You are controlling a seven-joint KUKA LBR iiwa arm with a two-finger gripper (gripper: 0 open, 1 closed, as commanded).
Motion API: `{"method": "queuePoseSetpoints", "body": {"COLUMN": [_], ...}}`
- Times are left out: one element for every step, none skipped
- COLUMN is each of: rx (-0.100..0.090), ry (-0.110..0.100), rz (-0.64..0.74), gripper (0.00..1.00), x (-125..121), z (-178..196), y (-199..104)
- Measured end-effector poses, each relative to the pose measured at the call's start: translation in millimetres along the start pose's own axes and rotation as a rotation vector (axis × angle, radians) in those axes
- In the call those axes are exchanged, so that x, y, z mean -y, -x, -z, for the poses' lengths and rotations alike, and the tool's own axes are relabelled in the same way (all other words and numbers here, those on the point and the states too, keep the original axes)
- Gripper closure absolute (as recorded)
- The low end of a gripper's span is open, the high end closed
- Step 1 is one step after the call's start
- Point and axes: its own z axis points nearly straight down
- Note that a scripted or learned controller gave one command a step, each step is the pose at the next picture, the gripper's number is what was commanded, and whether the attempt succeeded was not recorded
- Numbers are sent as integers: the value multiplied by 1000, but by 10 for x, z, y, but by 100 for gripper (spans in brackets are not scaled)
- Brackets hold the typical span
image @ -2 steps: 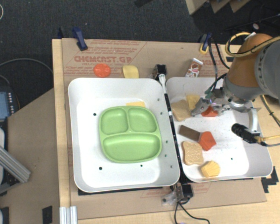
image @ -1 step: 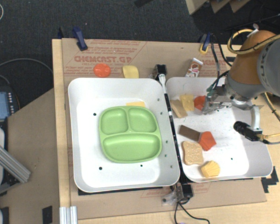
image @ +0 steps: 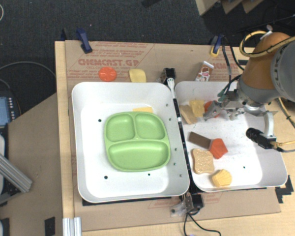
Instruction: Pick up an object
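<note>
Upper right of frame, in right bin: gripper low near the bin's top-left corner.
Cannot tell if the claw is open or closed, it is too blurred. Yellow piece lies just left of the claw, tan piece beside it. Brown bar, red block, toast are lower in frame, approx. toward bottom. Nearest pick, in my judgement: the yellow one, a short move to the left.
</note>
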Motion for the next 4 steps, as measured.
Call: {"method": "queuePoseSetpoints", "body": {"rx": [2,-4,-2,-4], "ry": [-22,-11,4,-9], "rz": [8,1,-2,-2], "gripper": [0,0,0,0], "x": [-517,-465,-307,556], "z": [-105,-84,-67,-106], "y": [-267,-195,-17,-58]}}
